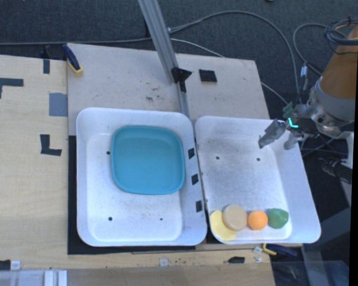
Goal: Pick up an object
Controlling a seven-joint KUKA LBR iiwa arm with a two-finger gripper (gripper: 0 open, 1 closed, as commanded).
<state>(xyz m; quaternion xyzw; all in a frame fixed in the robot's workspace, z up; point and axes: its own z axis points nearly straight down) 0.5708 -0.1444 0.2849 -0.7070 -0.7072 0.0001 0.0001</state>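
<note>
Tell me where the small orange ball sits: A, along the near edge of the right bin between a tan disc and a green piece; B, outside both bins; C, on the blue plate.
A: the orange ball lies between the tan disc and the green piece in the right bin.

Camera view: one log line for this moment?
gripper: open, holding nothing, over right bin far corner | orange ball, green object: near edge | blue plate: left bin

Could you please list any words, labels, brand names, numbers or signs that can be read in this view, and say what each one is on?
None: no readable text anywhere in the camera view.
The blue plate, both white bins and the toy food items carry no lettering.
The dark tape patches on the bench are plain marks, not characters.
</note>
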